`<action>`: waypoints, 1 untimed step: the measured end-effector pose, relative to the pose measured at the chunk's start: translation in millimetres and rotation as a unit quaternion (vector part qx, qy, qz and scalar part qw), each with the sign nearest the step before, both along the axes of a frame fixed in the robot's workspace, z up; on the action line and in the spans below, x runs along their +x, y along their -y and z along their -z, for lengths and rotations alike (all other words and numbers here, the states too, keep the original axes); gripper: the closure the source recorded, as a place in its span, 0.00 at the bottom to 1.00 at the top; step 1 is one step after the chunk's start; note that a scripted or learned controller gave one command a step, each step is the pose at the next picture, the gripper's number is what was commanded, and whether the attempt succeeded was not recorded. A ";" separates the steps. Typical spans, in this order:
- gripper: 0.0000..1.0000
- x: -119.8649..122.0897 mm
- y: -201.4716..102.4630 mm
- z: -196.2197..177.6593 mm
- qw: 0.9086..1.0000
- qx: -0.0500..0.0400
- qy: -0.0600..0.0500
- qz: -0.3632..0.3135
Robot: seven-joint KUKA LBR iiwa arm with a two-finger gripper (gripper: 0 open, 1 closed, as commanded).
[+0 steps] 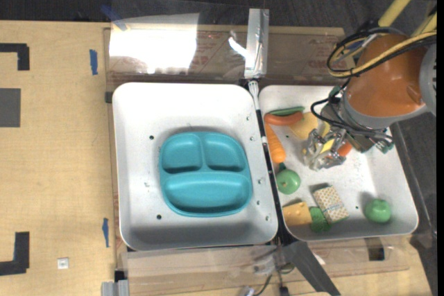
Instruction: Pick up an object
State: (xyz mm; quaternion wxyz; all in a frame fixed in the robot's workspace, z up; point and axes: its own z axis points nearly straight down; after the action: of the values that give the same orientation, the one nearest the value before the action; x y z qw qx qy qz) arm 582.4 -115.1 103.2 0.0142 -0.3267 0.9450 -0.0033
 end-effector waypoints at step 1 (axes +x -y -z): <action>1.00 20.5 -20.5 -156.1 1.000 -0.002 -0.005 0.011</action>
State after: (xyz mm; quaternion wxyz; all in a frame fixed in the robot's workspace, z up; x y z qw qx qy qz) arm 602.9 -94.6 259.3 0.0087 -0.3162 0.9486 -0.0035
